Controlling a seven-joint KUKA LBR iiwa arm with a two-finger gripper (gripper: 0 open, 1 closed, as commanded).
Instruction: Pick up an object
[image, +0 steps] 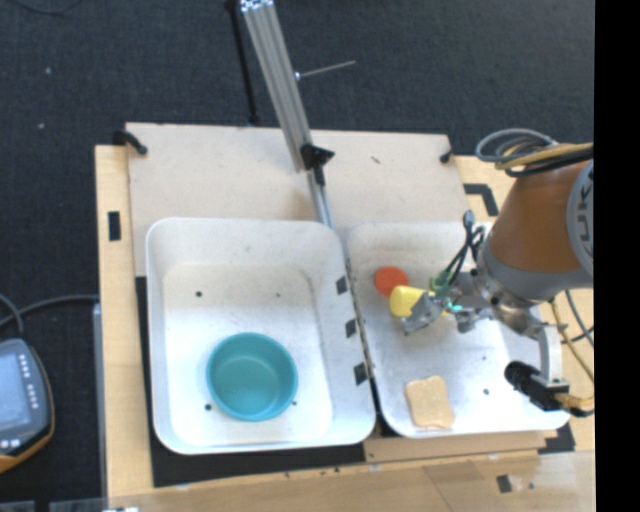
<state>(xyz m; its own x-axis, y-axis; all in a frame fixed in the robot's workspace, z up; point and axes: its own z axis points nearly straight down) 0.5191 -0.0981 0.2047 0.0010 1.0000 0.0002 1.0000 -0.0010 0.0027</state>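
Camera view: the arm reaches into the right white bin (470, 425), over a yellow object.
Nearest lies a tan, bread-like slice (429, 402) at that bin's front; the round teal bowl (252, 375) sits in the left white bin (170, 300). Farther back, the gripper (428, 312) hangs just beside a small yellow block (405, 299), which touches an orange ball (389, 279) behind it. Whether the fingers are open, closed or gripping, I cannot tell.
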